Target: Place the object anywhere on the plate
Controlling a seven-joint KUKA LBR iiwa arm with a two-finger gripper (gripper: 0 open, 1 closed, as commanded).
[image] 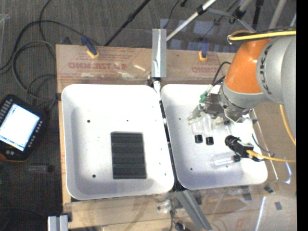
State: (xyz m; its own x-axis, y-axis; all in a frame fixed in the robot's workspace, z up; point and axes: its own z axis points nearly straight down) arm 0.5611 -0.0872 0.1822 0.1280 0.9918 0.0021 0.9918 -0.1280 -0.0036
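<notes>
Hovering low in the right bin, the claw stood slightly open on nothing I could see, the plate lay well apart in the left bin, so any carry risked coming away empty-handed.

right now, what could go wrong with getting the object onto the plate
The gripper hangs over the right bin, while the dark ribbed plate lies in the left bin, so a carry across the middle rims could clip them. A yellow cable and black plug trail beside the fingers and might snag.
</notes>
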